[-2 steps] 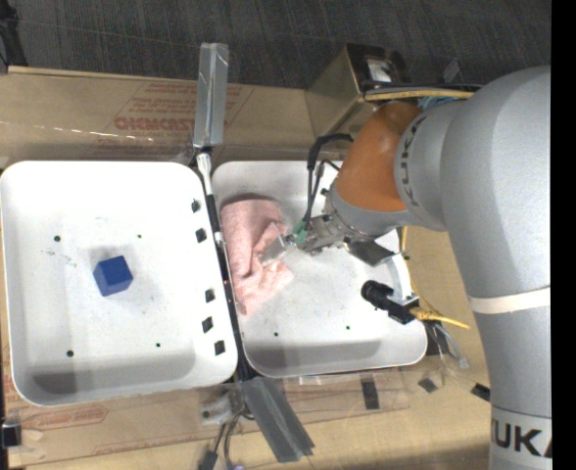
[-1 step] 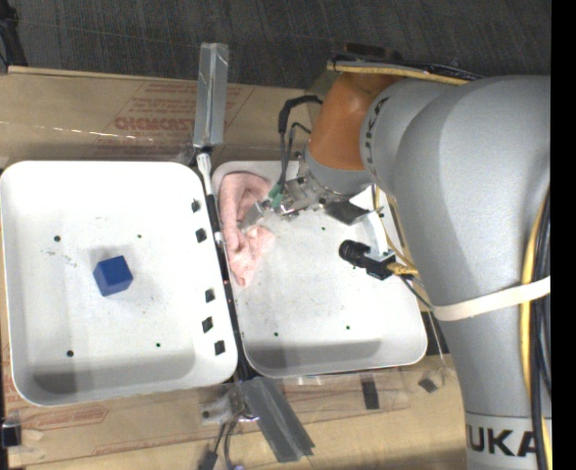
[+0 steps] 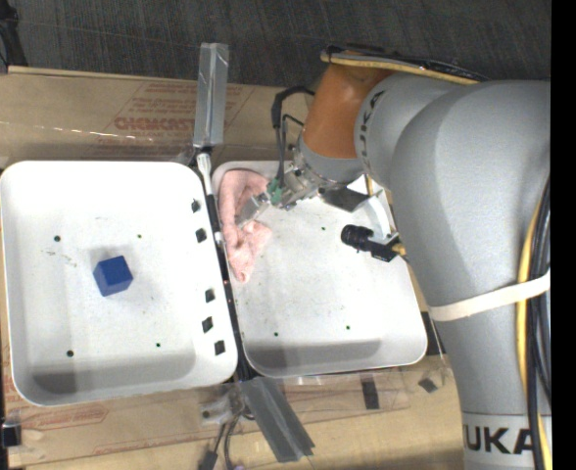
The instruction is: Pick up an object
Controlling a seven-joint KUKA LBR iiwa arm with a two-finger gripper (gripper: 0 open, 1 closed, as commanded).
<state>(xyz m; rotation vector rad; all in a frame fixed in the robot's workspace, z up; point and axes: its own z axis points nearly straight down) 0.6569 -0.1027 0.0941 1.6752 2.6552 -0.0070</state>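
Observation:
A crumpled pink cloth (image 3: 240, 225) lies in the right bin (image 3: 327, 346), against its left wall near the far corner. My gripper (image 3: 271, 200) is low over the cloth's right edge, its tip at or just touching the fabric. A blue cube (image 3: 113, 274) sits alone in the left bin (image 3: 102, 370), left of centre, far from the gripper.
The big grey arm (image 3: 464, 194) comes in from the right and covers the right bin's far right corner. A divider with black clips (image 3: 213, 292) runs between the two bins. Cardboard (image 3: 92, 106) lies under the bins at the back.

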